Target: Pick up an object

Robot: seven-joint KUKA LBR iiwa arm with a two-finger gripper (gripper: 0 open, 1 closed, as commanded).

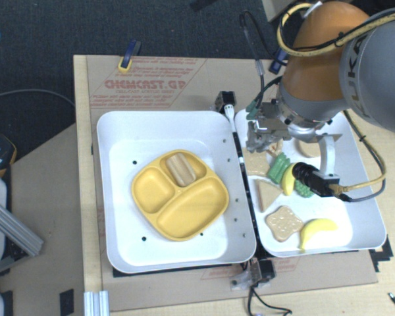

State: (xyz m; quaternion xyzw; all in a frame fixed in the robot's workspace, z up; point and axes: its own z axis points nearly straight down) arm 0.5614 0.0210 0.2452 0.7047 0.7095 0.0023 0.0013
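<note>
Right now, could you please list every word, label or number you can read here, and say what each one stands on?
"CHEMCAST GP", red print on the brown board behind the left bin.
Smaller red lines around it: too blurred to read.
"KU", part of a word on the grey arm.

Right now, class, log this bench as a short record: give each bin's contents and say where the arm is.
left bin: yellow divided tray, a tan piece in its small top compartment
right bin: toast slice, banana, green item, partly hidden
arm: over the right bin's far end
gripper: low above the right bin; finger state unclear
</note>
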